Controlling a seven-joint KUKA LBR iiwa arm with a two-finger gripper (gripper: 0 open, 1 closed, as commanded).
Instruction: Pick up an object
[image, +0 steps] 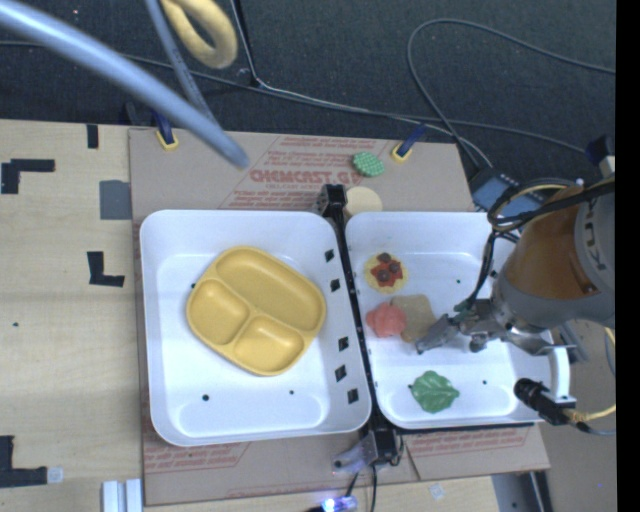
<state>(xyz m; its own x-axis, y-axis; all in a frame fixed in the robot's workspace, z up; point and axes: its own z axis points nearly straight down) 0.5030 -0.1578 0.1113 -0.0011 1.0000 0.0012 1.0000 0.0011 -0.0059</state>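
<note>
We see two shallow white bins side by side on a cardboard-covered table (290, 175). The left bin (165, 300) carries a yellow compartment plate (256, 309), lying flat and turned at an angle to the bin's walls. The right bin (460, 238) carries four small things: a round pizza-like toy (386, 271) with red and dark toppings near the divider, a pink lumpy piece (386, 320) just below it, a flat tan piece (418, 310) touching the pink one on its right, and a green leafy toy (434, 391) lower down, near the bin's front wall and apart from the others. The arm (560, 265) reaches in from the right, its orange band above the wrist, and the gripper (432, 338) sits low over the right bin, pointing left toward the tan and pink pieces. Its dark tip lies at the lower right edge of the tan piece; we cannot tell whether the fingers are spread or pressed together, nor whether they touch that piece, and we see nothing clearly between them. Behind the bins, on the cardboard, lie a green dotted piece (368, 163) and a pale round piece (365, 199) beside a black clip (332, 199) at the top of the divider.
</note>
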